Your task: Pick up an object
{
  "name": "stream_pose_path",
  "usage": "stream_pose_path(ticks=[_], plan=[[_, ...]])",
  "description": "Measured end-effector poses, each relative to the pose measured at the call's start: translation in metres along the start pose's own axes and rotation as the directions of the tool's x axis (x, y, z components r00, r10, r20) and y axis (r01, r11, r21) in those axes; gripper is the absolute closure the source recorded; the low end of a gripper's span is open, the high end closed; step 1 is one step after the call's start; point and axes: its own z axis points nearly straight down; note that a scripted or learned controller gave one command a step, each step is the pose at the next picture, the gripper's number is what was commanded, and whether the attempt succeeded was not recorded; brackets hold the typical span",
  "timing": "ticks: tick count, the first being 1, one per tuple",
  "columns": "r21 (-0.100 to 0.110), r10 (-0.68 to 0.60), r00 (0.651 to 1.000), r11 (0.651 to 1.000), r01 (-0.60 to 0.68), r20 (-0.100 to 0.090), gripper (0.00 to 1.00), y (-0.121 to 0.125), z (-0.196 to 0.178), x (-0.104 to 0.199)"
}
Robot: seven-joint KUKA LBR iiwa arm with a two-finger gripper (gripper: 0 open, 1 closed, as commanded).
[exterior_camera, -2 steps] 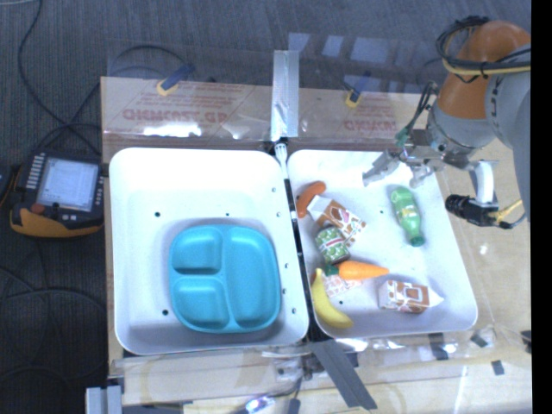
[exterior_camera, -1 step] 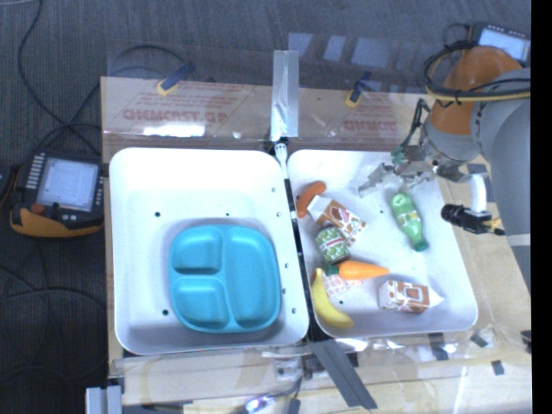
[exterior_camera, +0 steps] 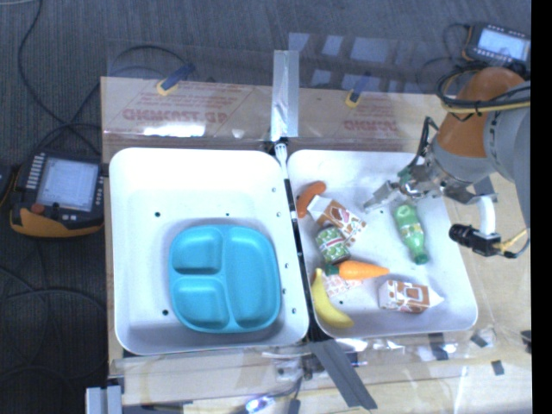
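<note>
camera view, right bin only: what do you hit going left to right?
Banana → carrot → green bottle, inside the right bin. The sausage, the can and the cartons overlap these in left-right position, so they are left out. The gripper is above the bottle's upper left.
</note>
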Motion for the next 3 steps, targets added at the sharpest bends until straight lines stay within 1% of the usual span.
stream_pose_path(ticks=[1,2,3], plan=[[0.001,-0.001,1.0,1.0,0.001,0.004,1.0,-0.001,-0.007,-0.001],[0.018,0.04,0.999,0.999,-0.04,0.003,1.0,-0.005,-0.106,0.051],[0.019,0.04,0.999,0.999,-0.04,0.002,0.0,-0.006,-0.105,0.051]])
